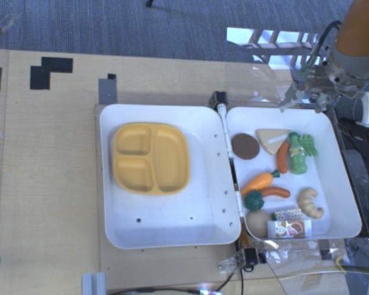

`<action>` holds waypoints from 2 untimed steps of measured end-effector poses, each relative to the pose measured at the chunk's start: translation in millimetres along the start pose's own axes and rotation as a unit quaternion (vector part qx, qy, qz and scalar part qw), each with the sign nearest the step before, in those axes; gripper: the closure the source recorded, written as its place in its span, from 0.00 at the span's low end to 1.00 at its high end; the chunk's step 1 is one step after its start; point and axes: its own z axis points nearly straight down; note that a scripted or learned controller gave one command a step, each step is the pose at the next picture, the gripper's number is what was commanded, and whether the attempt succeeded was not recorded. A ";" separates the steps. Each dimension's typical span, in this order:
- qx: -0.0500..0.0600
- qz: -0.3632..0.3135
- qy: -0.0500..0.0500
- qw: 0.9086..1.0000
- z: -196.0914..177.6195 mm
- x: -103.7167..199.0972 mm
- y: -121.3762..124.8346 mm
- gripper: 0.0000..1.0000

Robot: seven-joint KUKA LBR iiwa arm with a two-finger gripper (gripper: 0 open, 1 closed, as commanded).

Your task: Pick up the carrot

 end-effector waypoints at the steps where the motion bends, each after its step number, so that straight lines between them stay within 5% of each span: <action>1: 0.000 -0.158 0.001 0.987 39.3 67.1 -31.0 0.00; 2: 0.004 -0.144 0.001 0.990 144.0 40.9 -72.5 0.00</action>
